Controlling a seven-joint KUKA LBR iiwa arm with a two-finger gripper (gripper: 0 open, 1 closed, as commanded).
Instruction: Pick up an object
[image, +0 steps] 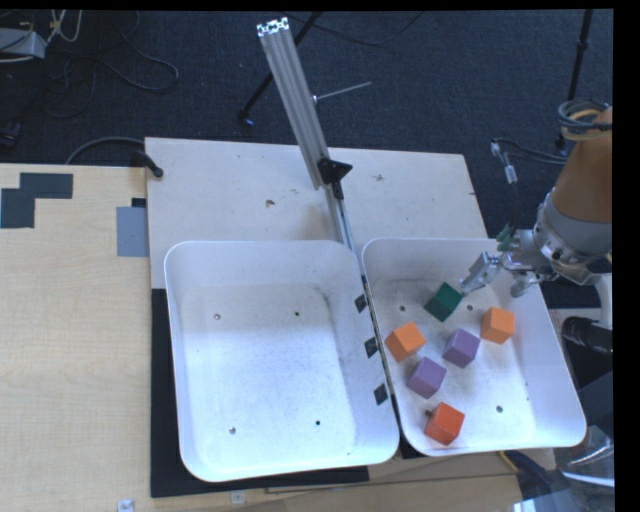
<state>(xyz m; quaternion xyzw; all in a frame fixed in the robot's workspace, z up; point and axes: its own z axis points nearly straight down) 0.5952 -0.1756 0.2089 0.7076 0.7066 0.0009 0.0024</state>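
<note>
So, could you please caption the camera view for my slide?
Gripper hovers over right bin beside green block, with orange and purple cubes nearby.

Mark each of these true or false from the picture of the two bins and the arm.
1. All the blocks lie in the right bin. True.
2. There are two purple blocks. True; the other purple block lies below and left of it.
3. The green block sits in the left bin. False; it lies in the right bin, near the gripper.
4. One orange block is present. False; there are three.
5. The gripper hangs over the left bin. False; it is over the right bin.
</note>
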